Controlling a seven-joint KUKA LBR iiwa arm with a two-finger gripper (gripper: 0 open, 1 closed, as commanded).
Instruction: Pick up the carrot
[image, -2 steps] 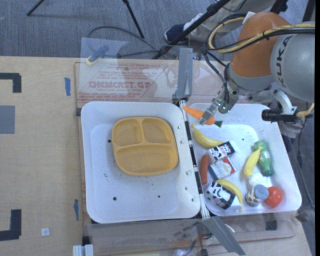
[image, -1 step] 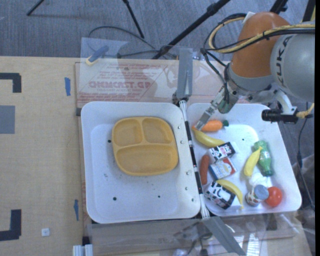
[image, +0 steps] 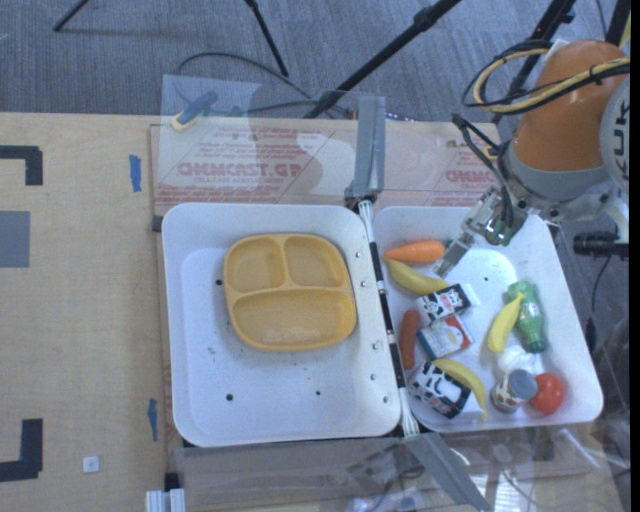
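Carrot (image: 414, 251): smooth, tapered, orange, laid at upper left of right bin (image: 575, 330).
Gripper (image: 455, 257): metallic; grasp cannot be told.

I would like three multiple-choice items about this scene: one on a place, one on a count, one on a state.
1. Where does the carrot lie?
A. On the yellow plate
B. In the right bin, near its top left corner
C. On the bench outside the bins

2. How many bananas are in the right bin?
A. One
B. Three
C. Five

3. What is the carrot's state?
A. Lying in the bin, with the tool just to its right
B. Lifted high above the bins
C. Set on the plate

Key: 1 B, it lies by the divider at the bin's top; 2 B, three yellow bananas show; 3 A, it rests on the bin floor.
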